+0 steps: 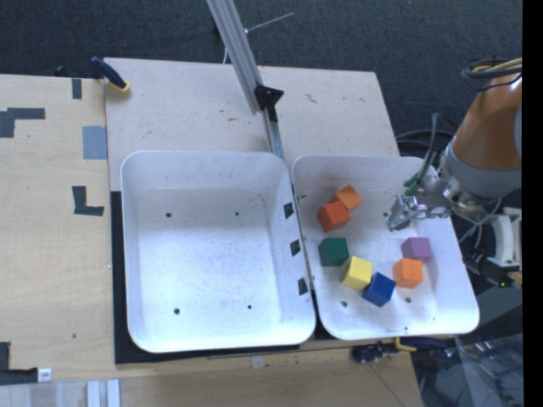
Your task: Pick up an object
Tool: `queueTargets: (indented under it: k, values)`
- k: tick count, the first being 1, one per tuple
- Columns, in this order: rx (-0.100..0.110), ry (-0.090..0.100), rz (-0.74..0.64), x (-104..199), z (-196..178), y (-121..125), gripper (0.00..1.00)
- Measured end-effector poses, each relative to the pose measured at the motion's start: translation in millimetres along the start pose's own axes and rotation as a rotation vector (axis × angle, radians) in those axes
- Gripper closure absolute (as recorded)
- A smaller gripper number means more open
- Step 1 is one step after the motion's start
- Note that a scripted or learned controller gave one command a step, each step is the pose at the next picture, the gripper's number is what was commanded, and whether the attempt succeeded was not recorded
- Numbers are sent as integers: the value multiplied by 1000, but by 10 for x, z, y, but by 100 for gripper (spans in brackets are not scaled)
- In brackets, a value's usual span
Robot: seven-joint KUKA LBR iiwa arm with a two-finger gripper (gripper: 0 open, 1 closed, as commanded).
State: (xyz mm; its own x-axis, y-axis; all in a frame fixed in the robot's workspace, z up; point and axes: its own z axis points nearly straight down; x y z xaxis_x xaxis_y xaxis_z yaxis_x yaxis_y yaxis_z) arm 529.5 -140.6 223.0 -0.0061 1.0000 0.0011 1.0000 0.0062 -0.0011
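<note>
Several small blocks lie in the right bin: an orange block beside a red-orange block, a green block, a yellow block, a blue block, a second orange block and a purple block. My gripper hangs over the right bin's right half, just above and left of the purple block. I see no block between its fingers.
The left bin sits beside the right one. A grey metal bar slants from the top down to the gap between the bins. Cables run along the bench's right side.
</note>
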Motion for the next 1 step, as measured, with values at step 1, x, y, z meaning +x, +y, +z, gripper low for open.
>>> queueTargets:
  k: [1]
  values:
    - [0,1,-1,471,-52,119,100]
